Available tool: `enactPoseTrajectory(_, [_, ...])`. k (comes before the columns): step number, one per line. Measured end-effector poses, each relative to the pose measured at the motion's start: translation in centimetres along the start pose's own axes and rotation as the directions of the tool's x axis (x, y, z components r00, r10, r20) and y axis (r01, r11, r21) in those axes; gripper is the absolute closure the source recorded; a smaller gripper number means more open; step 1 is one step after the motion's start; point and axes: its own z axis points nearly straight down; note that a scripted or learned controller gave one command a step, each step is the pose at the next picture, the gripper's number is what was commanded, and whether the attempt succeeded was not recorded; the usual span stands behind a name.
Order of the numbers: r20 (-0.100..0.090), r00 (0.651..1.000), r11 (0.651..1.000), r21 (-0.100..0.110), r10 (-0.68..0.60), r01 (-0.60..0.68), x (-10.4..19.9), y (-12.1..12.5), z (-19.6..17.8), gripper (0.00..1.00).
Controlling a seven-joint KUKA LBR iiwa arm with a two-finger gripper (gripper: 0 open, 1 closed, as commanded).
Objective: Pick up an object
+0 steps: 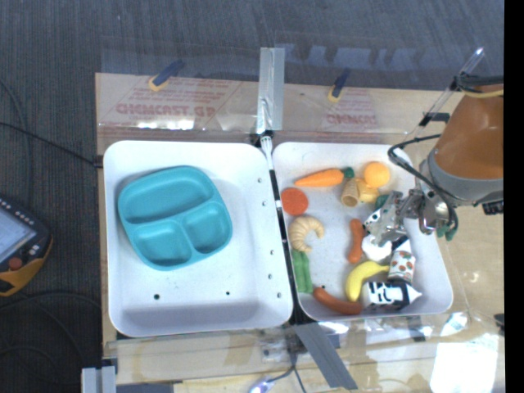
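- dark carpet round bench, two white bins [278, 219]
- gripper [385, 226] low in right bin, clamp state unclear
- croissant [304, 232] likely light, stiff plastic; best pinched across middle

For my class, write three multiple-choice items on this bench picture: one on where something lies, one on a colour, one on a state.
1. Where does the compartment tray lie?
A. left bin
B. right bin
C. on the floor

2. What colour is that tray?
A. red
B. blue
C. yellow

3. How does the carrot in the right bin rest?
A. standing upright
B. lying flat
C. hanging from the gripper

Answers:
1 A: it sits in the left bin, which holds nothing else.
2 B: its whole surface is light blue.
3 B: it lies on its side on the bin floor, apart from the gripper.
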Motion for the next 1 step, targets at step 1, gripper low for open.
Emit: enactPoseTrajectory(1, [-0.004,0.954,0.954,-0.001,0.3,-0.3,5.74,3.02,4.36,1.0])
